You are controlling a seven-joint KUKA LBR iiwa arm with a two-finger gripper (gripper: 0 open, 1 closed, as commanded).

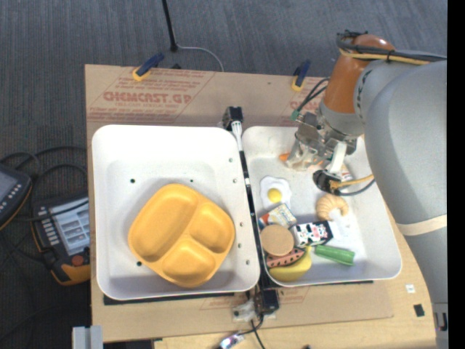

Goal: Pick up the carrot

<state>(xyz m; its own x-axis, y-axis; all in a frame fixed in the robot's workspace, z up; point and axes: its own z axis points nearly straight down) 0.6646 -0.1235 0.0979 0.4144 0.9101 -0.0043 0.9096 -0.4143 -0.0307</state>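
My gripper (304, 157) is low over the back of the right bin (378, 267), near its far wall. A small orange tip (284, 156), which looks like the carrot, peeks out just left of the gripper. The gripper body hides the rest of it. I cannot tell whether the gripper touches it.
In front of the gripper lie a fried egg (275, 191), a croissant (331, 207), a cow-patterned carton (312, 233), a brown burger (277, 241), a yellow fruit (290, 267) and a green vegetable (334, 254). A yellow sectioned plate (182, 233) sits in the left bin (116, 151).
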